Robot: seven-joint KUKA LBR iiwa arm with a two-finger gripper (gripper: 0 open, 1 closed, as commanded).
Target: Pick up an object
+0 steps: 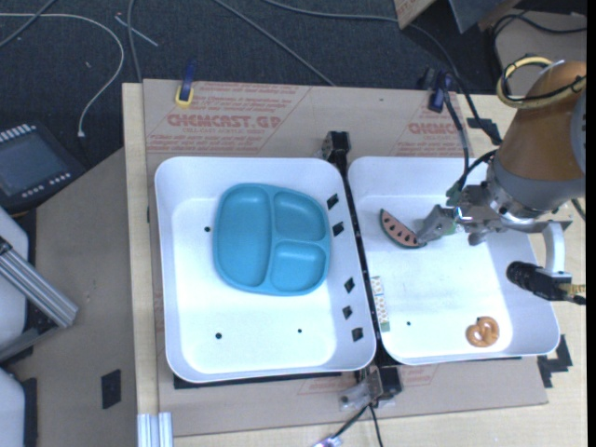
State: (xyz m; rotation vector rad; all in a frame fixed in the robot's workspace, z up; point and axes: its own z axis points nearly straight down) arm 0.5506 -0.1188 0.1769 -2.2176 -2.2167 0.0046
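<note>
pincer [436,225] near right bin's [521,343] back rim

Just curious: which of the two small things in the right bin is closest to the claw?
The dark watermelon-slice toy, right beside the claw; the orange pretzel lies farther off.

A dark curved watermelon-slice toy [398,230] lies flat in the right bin's upper left, well apart from an orange pretzel [483,331] near its lower right corner.
</note>
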